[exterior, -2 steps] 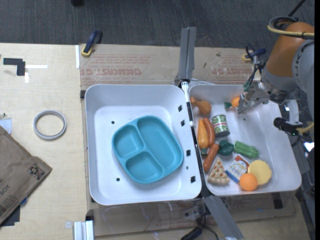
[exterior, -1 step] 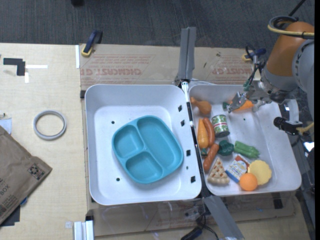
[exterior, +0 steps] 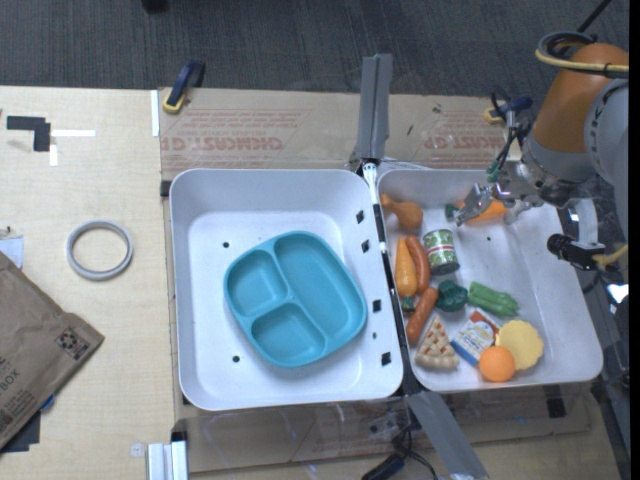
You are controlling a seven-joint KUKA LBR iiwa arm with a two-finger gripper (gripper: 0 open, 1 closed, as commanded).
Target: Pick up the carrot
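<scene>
Where fingers hang over right bin, carrot sits clamped between them; lifted off floor.

The carrot was a small orange piece, short and tapered, with a darker tip at the end facing the left of the camera view. It sat in the right bin, in that bin's far part, close to the back wall and towards its right side. It lay roughly crosswise, tilted a little, with its thicker end directly under the tip of the tool and seemingly touching it. Whether it rested on the bin floor or was raised off it could not be made out. It was well apart from the cluster of toy food along the bin's left wall and near edge.
</scene>
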